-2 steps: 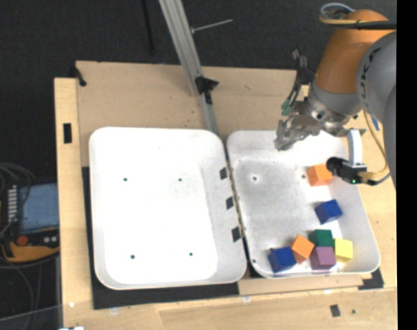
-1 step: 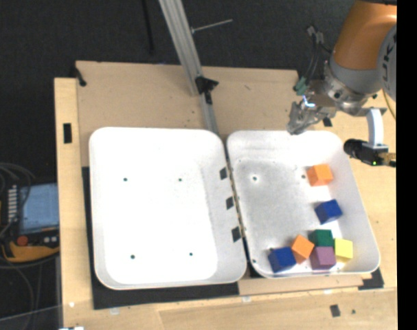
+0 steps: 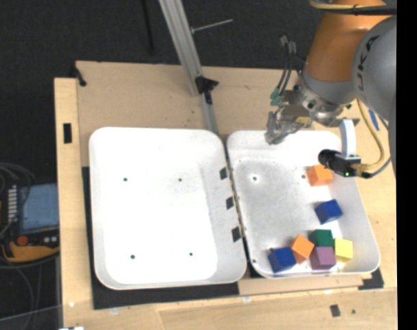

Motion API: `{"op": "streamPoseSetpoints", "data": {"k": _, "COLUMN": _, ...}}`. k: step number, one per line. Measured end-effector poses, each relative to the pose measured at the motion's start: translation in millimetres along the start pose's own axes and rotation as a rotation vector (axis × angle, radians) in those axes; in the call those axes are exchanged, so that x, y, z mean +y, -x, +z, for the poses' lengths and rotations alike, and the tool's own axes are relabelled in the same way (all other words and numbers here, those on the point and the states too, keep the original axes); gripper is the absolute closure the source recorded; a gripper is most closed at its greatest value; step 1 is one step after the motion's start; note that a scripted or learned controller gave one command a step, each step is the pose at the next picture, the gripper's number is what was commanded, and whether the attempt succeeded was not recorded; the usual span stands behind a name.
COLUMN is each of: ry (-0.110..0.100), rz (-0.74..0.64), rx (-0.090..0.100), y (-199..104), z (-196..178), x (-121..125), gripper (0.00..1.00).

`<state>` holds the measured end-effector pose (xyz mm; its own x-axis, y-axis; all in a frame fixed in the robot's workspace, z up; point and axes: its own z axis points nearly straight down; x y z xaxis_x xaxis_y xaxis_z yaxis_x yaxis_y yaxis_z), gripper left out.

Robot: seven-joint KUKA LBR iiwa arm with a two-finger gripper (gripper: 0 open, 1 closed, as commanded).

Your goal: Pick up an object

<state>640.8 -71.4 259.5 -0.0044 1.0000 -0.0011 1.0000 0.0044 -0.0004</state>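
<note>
Camera view shows the gripper (image 3: 278, 130) high over the right bin's (image 3: 263, 184) far edge. I cannot tell if its fingers are open. Blocks (image 3: 311, 249) sit below.

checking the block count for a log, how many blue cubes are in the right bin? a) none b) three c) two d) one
c, since one small blue cube lies by the shallow white right bin's right side and another blue cube sits at the left end of the cluster along its near edge.
</note>
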Motion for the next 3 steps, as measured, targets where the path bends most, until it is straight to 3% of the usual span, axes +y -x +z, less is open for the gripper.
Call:
{"op": "streamPoseSetpoints", "data": {"k": 2, "ry": 0.000, "rz": -0.003, "rx": 0.002, "y": -101.1, "z": -2.5, "x": -15.8, "gripper": 1.00}}
{"op": "streamPoseSetpoints", "data": {"k": 3, "ry": -0.001, "rz": -0.002, "rx": 0.001, "y": -158.5, "z": 7.3, "x": -37.8, "gripper": 1.00}}
